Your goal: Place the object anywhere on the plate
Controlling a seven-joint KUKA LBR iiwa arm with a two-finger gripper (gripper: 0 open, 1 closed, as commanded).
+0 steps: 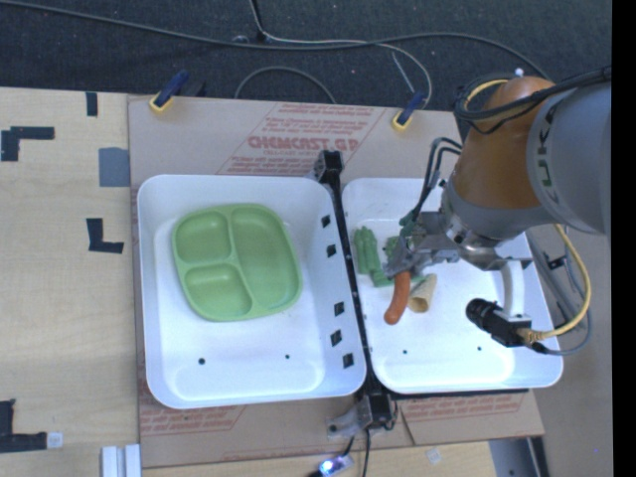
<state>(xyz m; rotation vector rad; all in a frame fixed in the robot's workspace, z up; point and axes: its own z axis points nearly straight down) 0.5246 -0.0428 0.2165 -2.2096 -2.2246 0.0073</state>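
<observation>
**Toy food in the right bin, green plate in the left**

An orange hot dog [397,299] lies in the right bin [467,366], near its left side. It points up and down, a bit tilted. Just beside it on the right is a small tan piece of toy food [423,294], and the two look like they touch. Up and to the left is a green veggie [371,255], close to the wall between the bins.

The hand [409,259] is right above the top end of the hot dog. It is dark and seen from above, so I cannot tell how wide it is open or if it has hold of anything.

The green plate [237,261] has three parts. It sits in the left bin [238,371], toward the top, well apart from the hot dog.

The grey and orange arm [522,167] comes in from the right. Both bins rest on a brown board [298,137] on the bench [60,296].
</observation>
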